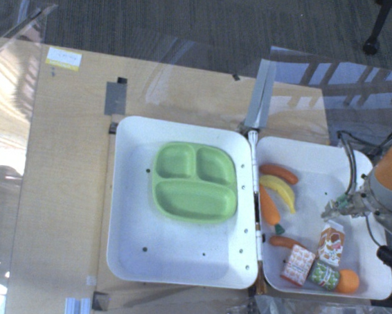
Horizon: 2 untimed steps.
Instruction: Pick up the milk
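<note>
We see the small upright milk carton, white with a red-orange print [331,245], standing in the right white bin [307,156], near its front right side. Touching it at the foot are 2 neighbours: a green patterned box [323,275] and a pink-red checked carton [298,264]. An orange ball [349,281] lies just beside them.

The metal two-finger gripper [344,205] hangs just above the milk, at the grey arm's end; we cannot tell how far it is parted, and nothing appears held in it.

We judge the crowding the chief risk: a descent slightly off could tip the carton, or catch the green box instead. The bin wall nearby leaves little room.
</note>
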{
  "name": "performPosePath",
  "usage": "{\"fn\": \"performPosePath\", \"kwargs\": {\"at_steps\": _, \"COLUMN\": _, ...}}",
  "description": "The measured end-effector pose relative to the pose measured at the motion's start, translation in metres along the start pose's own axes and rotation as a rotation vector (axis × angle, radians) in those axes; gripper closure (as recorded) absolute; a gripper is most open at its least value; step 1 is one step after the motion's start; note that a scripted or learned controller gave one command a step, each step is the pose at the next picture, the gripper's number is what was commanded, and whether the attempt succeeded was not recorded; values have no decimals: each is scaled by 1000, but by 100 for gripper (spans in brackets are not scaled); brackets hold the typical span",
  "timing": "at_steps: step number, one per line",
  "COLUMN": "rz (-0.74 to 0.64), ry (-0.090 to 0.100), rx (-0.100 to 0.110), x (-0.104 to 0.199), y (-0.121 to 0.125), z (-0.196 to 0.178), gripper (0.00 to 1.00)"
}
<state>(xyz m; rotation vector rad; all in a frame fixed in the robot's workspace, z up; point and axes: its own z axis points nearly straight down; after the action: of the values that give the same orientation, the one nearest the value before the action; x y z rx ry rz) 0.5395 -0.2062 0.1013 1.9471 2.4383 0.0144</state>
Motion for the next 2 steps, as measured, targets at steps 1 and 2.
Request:
{"fn": "performPosePath", "kwargs": {"at_steps": 1, "rz": 0, "ry": 0, "rx": 0, "x": 0, "y": 0, "z": 0, "gripper": 0}}
{"fn": "performPosePath", "kwargs": {"at_steps": 2, "rz": -24, "ry": 4, "rx": 8, "x": 10, "y": -48, "z": 12, "gripper": 0}}
